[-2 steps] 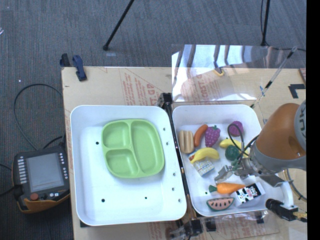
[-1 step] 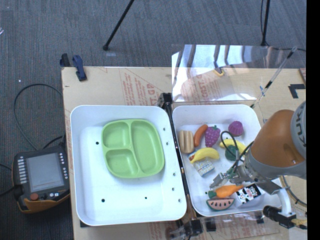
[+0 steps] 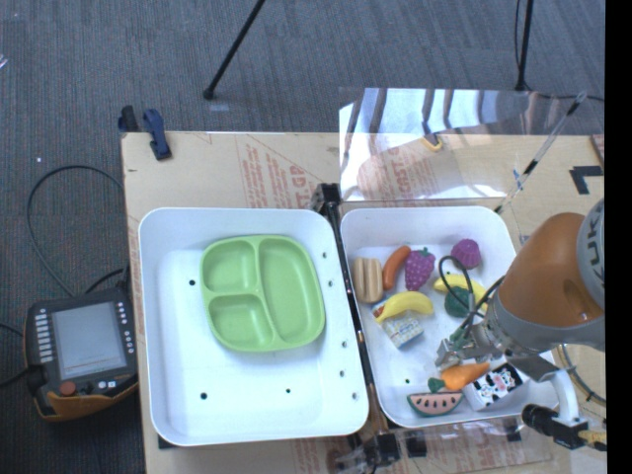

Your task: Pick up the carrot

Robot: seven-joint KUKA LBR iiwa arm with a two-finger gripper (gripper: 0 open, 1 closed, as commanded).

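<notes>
The carrot (image 3: 464,373) lies near the front right corner of the right bin (image 3: 427,220), just beside a slice of watermelon (image 3: 434,403) and a small carton (image 3: 494,387). The gripper (image 3: 462,348) hangs right over the carrot; whether it is clenched or released I cannot tell.

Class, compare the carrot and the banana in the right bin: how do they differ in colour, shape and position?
The carrot is orange with a green leafy end; the banana is yellow. The carrot is straight and tapered, the banana curved. The carrot lies near the bin's front, right under the gripper and above the watermelon slice; the banana lies nearer the bin's middle, apart from the arm. Both are toy foods lying flat in the right bin.
</notes>
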